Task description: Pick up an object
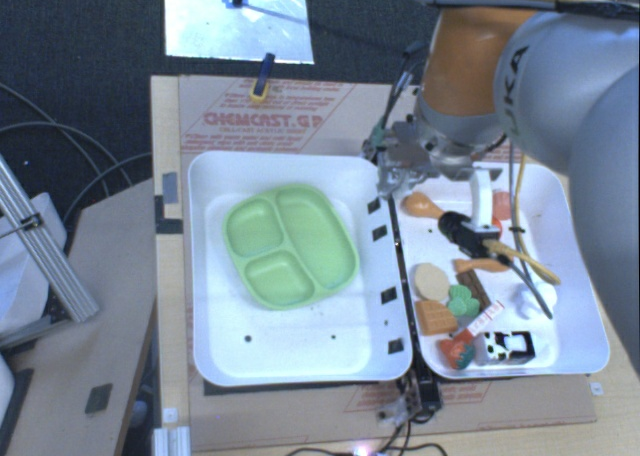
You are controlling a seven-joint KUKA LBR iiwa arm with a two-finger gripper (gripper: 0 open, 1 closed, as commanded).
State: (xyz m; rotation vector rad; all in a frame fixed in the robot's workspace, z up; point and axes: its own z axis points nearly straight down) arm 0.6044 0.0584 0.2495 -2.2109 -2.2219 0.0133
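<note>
My gripper [392,172] hangs over the far left corner of the right bin [585,339], close to the wall between the two bins. Just right of it and nearer the camera lies a tan spoon-shaped piece [420,206]. Further toward the front lie a pale round biscuit [432,281], a green broccoli piece [462,301], an orange cracker [435,317], a red fruit piece [457,351] and a black-and-white item [510,346]. The big grey and orange arm hides the back right of this bin.
The left bin [215,344] holds a light green divided plate [290,244]. A red-and-white packet [500,206], a brown stick [480,266] and a wooden utensil [532,266] lie in the right bin. A blue-and-yellow tool [263,79] lies behind the bins.
</note>
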